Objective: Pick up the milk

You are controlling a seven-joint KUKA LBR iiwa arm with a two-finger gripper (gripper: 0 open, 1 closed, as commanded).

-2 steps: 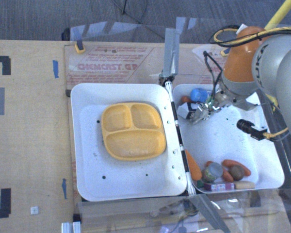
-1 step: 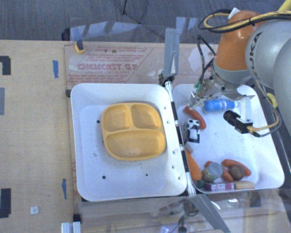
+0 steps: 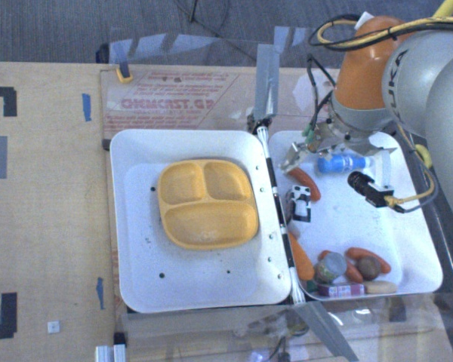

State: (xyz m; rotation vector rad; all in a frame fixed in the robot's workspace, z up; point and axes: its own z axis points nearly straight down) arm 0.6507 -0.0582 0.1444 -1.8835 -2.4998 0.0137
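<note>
Claw (image 3: pixel 308 151), grip state unclear, hovers just above the milk (image 3: pixel 300 202) in the right bin (image 3: pixel 419 266).

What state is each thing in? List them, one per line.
milk: loose in the right bin, near its left wall.
blue bottle: lying on its side.
yellow plate: right way up in the left bin.
pincer: over the right bin's far end, apart from the milk.
</note>
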